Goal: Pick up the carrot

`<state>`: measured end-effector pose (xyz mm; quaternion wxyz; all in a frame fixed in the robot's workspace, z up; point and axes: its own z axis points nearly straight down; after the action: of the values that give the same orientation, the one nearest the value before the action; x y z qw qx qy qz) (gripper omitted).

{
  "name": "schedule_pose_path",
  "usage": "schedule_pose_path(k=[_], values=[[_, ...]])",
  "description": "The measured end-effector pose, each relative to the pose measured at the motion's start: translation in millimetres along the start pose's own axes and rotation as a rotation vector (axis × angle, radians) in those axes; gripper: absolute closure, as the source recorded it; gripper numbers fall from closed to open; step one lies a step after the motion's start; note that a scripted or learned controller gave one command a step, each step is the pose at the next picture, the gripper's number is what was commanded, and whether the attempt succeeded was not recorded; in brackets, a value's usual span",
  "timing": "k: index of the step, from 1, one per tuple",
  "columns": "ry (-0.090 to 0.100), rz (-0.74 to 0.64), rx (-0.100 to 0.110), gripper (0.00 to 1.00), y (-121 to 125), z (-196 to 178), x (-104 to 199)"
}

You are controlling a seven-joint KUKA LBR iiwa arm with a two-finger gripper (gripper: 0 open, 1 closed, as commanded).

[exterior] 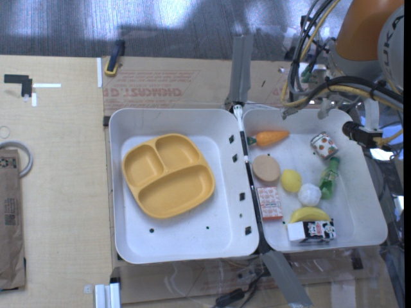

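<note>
The carrot is orange with a small green top. It lies on its side at the far left of the right bin, close to the divider between the bins. The arm comes in from the upper right, with its orange band high in the view. Cables crowd the gripper, which hangs over the far rim of the right bin. It is up and to the right of the carrot and clear of it. Nothing shows held in it.
The right bin also holds a tan round disc, a lemon, a white ball, a green bottle, a banana, a black-and-white carton, a pink packet and a small patterned can. A yellow divided plate lies in the left bin.
</note>
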<state>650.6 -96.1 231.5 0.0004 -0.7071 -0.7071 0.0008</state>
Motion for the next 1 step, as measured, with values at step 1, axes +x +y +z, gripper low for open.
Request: schedule_pose_path(k=[1], values=[[-0.002, 0.122, -0.001, 0.0, 8.4, -34.8, 26.7]])
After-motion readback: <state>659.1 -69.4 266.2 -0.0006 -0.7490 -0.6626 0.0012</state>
